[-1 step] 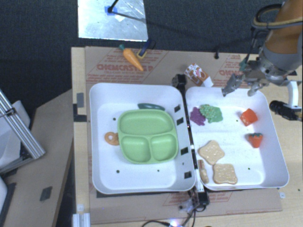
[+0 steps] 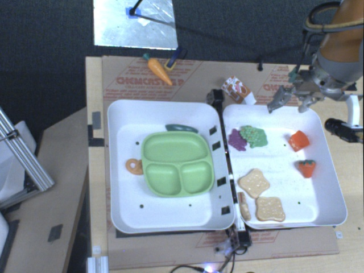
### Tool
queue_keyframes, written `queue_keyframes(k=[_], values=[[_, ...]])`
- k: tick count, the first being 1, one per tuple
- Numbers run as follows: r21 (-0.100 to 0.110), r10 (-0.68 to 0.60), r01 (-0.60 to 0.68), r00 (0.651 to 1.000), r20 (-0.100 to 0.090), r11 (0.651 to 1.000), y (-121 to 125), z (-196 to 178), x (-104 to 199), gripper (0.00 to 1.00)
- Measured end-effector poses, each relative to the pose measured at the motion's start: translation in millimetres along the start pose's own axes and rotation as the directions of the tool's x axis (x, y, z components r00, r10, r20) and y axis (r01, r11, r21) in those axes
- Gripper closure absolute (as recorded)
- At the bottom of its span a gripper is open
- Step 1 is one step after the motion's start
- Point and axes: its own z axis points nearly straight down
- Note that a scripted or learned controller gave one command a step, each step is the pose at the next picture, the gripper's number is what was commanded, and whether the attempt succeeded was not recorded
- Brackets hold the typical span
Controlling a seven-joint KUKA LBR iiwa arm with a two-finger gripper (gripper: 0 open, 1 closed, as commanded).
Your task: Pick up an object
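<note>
My gripper (image 2: 292, 101) hangs over the back edge of the right bin (image 2: 333, 178), its two fingers spread open with nothing between them. Below it in that bin lie a green leafy toy (image 2: 253, 135) beside a purple bunch of grapes (image 2: 237, 140). An orange-red block (image 2: 298, 140) and a small red fruit (image 2: 306, 168) sit toward the right wall. Two toast pieces (image 2: 254, 182) (image 2: 269, 208) and a thin biscuit stick (image 2: 244, 205) rest near the front.
The left bin (image 2: 122, 203) holds a green divided plate (image 2: 176, 164), a pretzel (image 2: 134, 166) and a dark green item (image 2: 182, 128). Behind the bins lie a carrot (image 2: 159, 70), a small packet (image 2: 236, 89) and a foil sheet (image 2: 135, 15).
</note>
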Motion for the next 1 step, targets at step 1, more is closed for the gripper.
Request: queue_keyframes(k=[1], values=[[0.005, 0.002, -0.002, 1.000, 0.000, 1.000, 3.4, 61.8, -1.5, 0.00]])
